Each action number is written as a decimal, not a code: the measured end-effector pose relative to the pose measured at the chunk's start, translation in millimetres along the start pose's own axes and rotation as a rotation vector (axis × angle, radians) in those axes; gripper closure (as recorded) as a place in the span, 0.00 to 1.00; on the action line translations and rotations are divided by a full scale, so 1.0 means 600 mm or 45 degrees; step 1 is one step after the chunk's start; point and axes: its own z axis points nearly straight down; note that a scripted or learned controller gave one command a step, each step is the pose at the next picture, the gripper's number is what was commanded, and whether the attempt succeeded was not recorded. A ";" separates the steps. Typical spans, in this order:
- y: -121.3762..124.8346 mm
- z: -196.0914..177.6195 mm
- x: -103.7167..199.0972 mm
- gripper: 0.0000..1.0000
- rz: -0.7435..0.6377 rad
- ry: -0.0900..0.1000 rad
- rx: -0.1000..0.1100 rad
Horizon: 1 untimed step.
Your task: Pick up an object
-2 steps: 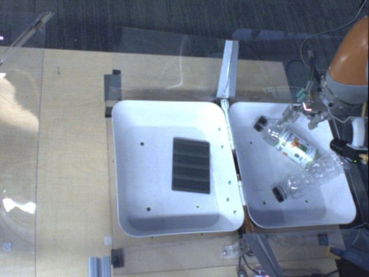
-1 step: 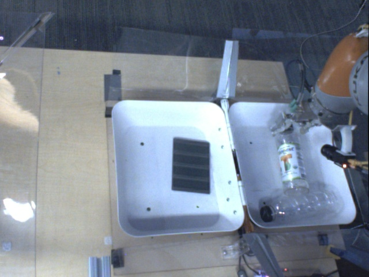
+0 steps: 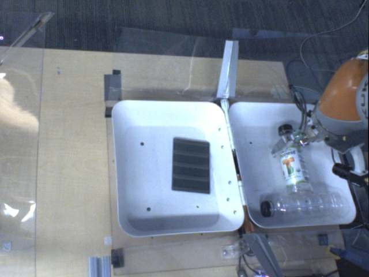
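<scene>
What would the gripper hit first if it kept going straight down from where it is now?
Probably the labelled clear bottle in the right bin; the gripper sits by its cap end, though height is unclear.

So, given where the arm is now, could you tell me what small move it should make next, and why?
Probably a short descent onto the upright small bottle in the right bin. The gripper sits by the bottle's cap end, with nothing visibly between its fingers. A second clear bottle lies along the bin's near wall, further away, and the dark ridged block is over in the left bin.

arm (image 3: pixel 346 105) | orange band, grey shell | black cables
</scene>
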 end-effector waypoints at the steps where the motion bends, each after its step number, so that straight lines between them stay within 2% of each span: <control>1: -0.043 -0.001 -0.015 0.00 -0.050 -0.006 -0.004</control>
